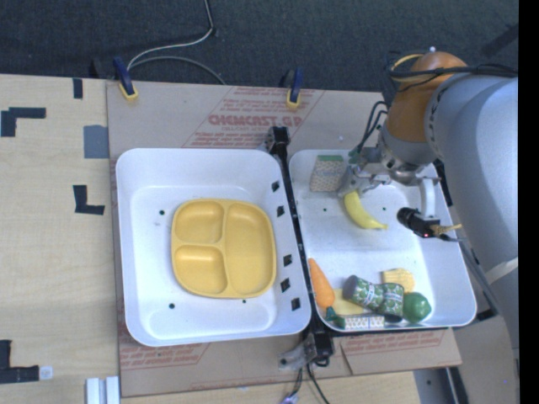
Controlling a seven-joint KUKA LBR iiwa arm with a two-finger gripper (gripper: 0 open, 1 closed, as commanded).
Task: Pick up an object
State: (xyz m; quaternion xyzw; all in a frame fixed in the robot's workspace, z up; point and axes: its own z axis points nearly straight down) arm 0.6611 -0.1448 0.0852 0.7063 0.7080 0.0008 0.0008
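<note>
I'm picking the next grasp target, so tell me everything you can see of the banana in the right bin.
The banana is small, yellow and curved, with a smooth, toy-like look. It lies flat on the floor of the right bin in its upper half, one end toward the top of the view, the other curling to the right. The hand sits just above its upper end; whether they touch is unclear. Beside that end lies a speckled grey-green pad.

You see the gripper (360, 178) at right of center, just above the banana (363, 211) in the right bin (446, 263).
</note>
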